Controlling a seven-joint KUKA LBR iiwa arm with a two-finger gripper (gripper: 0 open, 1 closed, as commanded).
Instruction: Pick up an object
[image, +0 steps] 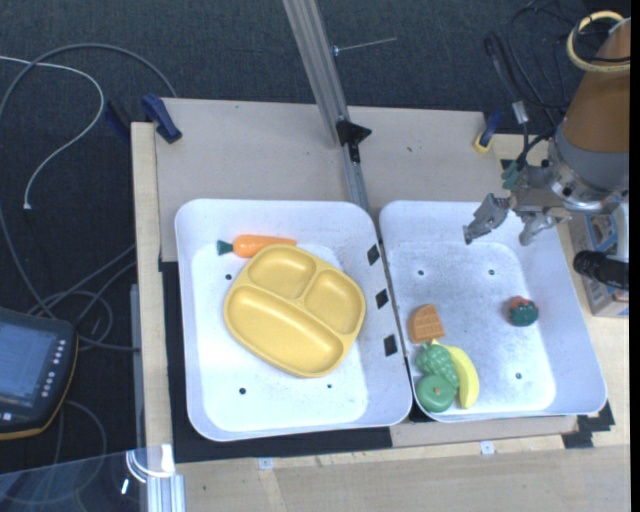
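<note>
While over right bin's far end: gripper spread wide, holding nothing.
Nearest target: strawberry, right bin floor, just toward camera from gripper.
Other cluster: banana, farther, near-left corner.

Two shallow white bins: left bin has one yellow three-compartment plastic plate and one orange toy carrot. Right bin has one tan cracker-like piece, one green grape bunch, one green apple, one yellow banana, one red-green strawberry.
</note>
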